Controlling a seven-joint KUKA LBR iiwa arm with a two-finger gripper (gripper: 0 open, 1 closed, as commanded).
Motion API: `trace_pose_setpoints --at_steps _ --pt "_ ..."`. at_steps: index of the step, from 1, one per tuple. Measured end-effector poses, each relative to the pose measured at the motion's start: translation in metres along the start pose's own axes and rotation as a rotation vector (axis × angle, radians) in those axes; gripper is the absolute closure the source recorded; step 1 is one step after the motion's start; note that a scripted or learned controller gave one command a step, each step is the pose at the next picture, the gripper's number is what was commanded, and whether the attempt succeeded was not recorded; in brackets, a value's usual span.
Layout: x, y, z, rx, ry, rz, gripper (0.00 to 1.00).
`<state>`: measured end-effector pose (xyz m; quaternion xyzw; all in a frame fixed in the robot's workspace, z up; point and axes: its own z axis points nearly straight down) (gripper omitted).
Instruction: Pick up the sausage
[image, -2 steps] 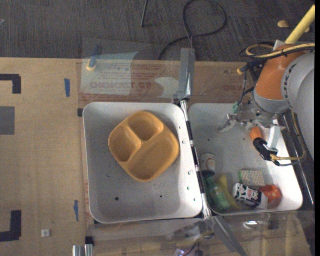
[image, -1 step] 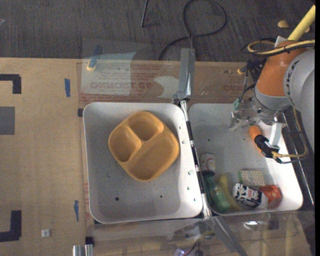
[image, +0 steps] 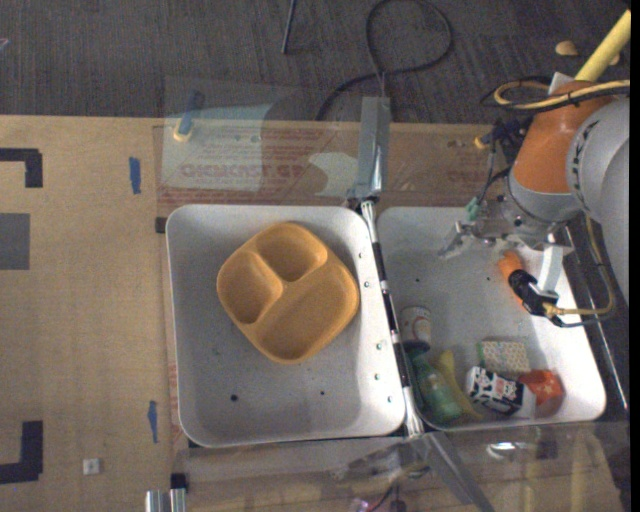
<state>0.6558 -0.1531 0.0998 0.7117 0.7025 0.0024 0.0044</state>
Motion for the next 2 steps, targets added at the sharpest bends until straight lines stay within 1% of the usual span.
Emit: trace_pose_setpoints --at_steps 1,2 --pt "0.053 0.011 0.012 0.008 0.002 -0.345 0.0" --pt "0.026 0.012 0.013 0.007 0.006 -0.301 0.0"
